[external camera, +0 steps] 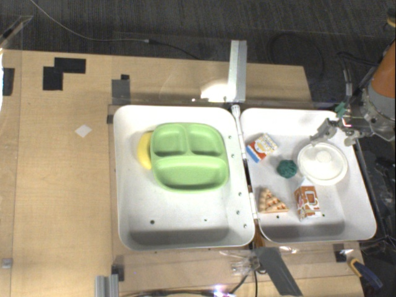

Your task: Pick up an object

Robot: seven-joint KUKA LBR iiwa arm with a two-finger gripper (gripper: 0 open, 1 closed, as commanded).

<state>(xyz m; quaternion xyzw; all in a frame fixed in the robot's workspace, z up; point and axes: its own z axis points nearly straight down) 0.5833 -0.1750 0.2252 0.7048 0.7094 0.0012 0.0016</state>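
My gripper (336,135) hangs at the right bin's (356,228) far right, just over the upper rim of a white round bowl (322,163). Its fingers stand apart, open, with nothing between them. Below and to the left lie a small dark green lump (286,168), a red and white snack packet (262,147), a tan pizza-slice toy (270,200) and a small brown carton (307,202).
The left bin (133,215) holds a green divided plate (187,155) with a yellow banana (143,151) tucked under its left edge. A metal post (237,70) stands behind the seam between the bins. The arm's orange band (383,79) is at the right edge.
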